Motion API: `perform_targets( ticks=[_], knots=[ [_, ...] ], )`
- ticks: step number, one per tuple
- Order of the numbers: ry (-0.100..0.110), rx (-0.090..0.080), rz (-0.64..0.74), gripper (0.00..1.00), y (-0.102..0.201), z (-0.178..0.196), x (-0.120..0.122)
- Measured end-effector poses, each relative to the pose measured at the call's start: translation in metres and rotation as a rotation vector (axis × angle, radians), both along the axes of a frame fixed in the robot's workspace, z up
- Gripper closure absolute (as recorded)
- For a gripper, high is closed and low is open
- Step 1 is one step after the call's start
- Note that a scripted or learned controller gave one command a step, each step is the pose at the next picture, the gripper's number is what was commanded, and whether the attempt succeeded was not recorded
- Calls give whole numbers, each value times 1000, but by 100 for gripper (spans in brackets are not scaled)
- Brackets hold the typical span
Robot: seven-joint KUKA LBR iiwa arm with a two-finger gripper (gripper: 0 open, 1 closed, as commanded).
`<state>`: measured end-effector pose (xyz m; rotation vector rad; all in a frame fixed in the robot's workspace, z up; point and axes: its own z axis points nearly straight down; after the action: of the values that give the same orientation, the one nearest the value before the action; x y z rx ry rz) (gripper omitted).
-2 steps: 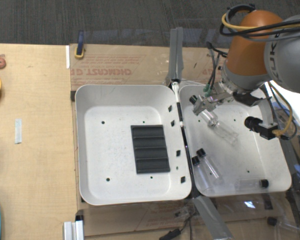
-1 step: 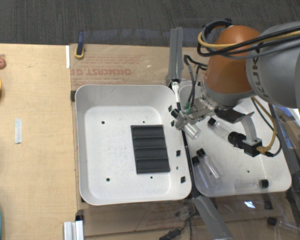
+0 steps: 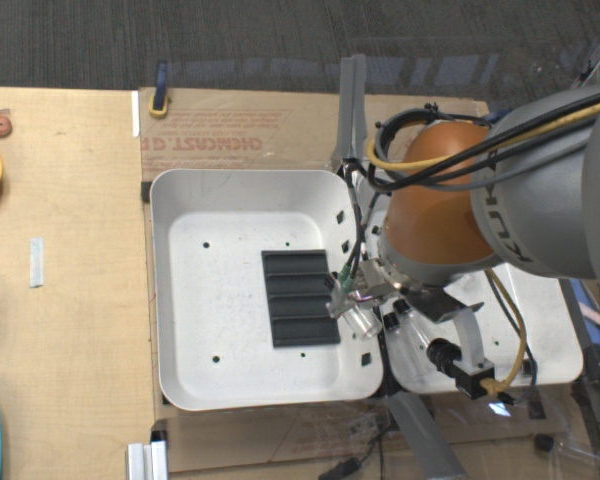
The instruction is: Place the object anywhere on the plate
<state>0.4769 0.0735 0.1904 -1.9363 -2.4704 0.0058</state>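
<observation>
The worktop (image 3: 60, 218) is pale wood, and a sheet of brown cardboard (image 3: 240, 133) lies on its far side under the bins, printed with red writing that reads back to front as "CHEMCAST GP"; smaller print beneath it is too fine to read. The grey arm (image 3: 540, 188) comes in from the right, its orange band (image 3: 435, 203) bulging over the seam where the two bins meet, with yellow and black cables looping around it. Two white bins sit side by side: the left bin (image 3: 180, 268) is open to view, while the right bin (image 3: 550, 358) is largely covered by the arm. One dark ribbed block (image 3: 298, 298), a rectangle of four ridged segments, lies flat in the left bin towards its right wall, its long axis running from the far side to the near side with a slight tilt. The end effector (image 3: 355, 308) hangs at the block's right edge, by the bin wall; whether it is released or clenched I cannot tell.
</observation>
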Motion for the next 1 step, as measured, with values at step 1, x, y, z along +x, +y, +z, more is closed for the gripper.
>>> perform_targets(
  ticks=[1],
  knots=[
    [-1,-2,18,100,100,61,0]
  ],
)
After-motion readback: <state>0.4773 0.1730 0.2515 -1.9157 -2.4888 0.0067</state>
